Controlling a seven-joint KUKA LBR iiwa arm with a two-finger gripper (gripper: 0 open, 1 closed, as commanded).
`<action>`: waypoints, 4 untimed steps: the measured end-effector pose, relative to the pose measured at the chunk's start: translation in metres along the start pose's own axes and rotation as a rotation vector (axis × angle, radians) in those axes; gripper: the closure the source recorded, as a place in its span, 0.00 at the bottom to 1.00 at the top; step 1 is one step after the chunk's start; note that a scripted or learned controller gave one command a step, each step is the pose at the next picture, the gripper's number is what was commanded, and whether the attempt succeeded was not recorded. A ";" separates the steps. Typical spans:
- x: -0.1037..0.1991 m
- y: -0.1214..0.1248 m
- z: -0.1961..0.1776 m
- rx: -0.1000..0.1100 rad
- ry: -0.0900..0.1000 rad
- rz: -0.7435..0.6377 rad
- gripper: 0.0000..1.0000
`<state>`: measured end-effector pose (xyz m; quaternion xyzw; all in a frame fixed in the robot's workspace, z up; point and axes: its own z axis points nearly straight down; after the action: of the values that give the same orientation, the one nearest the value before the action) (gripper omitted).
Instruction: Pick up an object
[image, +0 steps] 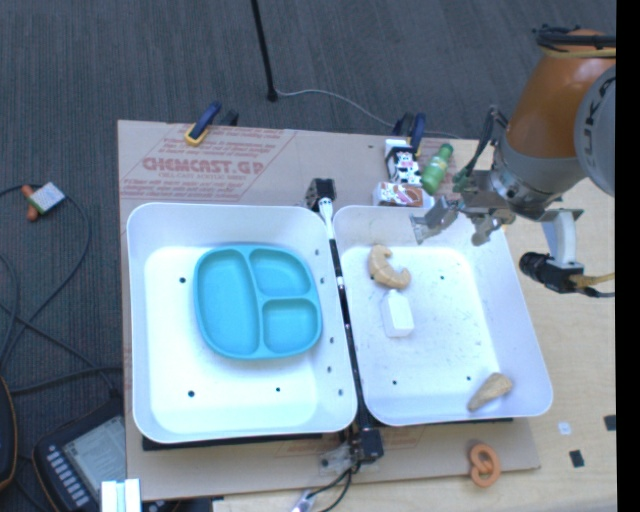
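Two white bins are sitting side by side on a brown board. The left bin (150, 300) is holding a blue plate (258, 302) with three parts, lying flat near the middle of the bin.

The right bin (520, 330) is holding three small things. A curled tan piece like a bit of bread (387, 267) is lying near the far left part of the bin. Just in front of it, a small white block (398, 316) is lying flat, close to the curled piece but not touching it. A tan lump (490, 391) is sitting in the near right corner, well apart from the other two.

The gripper (455, 224) is hanging over the far edge of the right bin, to the right of the curled piece. Its two fingers are spread apart and pointing down, and nothing is sitting between them. The grey and orange arm (560, 90) is reaching in from the right above it.

Behind the right bin, a green bottle (435, 168) is lying next to a small box with pictures (402, 180). An orange ring (484, 463) is lying on the board in front of the right bin. A small orange and grey thing (43, 199) is lying on the dark floor, far off to the left
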<state>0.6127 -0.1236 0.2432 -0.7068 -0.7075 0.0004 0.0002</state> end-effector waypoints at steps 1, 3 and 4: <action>0.009 -0.042 0.135 0.004 0.001 0.001 0.00; 0.020 -0.125 0.155 -0.014 -0.004 0.002 0.00; 0.019 -0.125 0.145 -0.015 -0.006 0.004 1.00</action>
<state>0.4877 -0.1044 0.0983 -0.7082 -0.7060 -0.0029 -0.0070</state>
